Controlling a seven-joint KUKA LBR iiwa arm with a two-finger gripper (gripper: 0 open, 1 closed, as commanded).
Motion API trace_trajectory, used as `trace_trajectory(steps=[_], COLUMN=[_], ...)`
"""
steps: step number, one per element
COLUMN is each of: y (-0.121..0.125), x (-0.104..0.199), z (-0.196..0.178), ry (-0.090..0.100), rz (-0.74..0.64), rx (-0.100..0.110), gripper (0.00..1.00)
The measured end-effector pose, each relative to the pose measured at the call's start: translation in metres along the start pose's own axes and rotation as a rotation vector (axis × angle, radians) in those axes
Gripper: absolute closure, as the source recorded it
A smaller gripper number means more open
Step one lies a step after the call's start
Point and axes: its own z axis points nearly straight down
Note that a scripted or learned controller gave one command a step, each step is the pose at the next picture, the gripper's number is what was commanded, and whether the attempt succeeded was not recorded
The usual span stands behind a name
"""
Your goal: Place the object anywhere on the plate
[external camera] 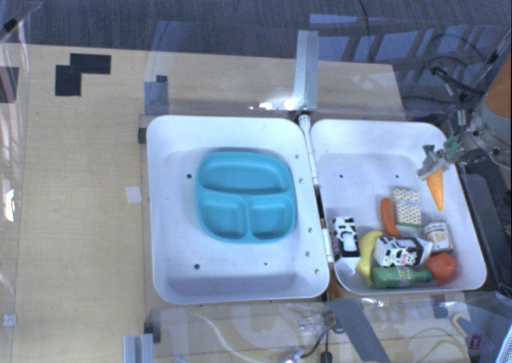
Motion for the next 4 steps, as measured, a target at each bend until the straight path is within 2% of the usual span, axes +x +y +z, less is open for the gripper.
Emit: trace_trajectory(steps=[1, 2, 3, 4], y=[0.037, 0.117, 0.116, 0.116], x=[0.105, 0.159, 0.224, 0.224], z=[0.007, 0.008, 0.008, 0.008], ry=[0.002, 0.001, 0.003, 0.002], rz=[0.082, -0.065, -0.146, -0.145], rx=[0.001, -0.001, 0.0, 0.0], gripper=[1.0, 1.0, 1.0, 0.0])
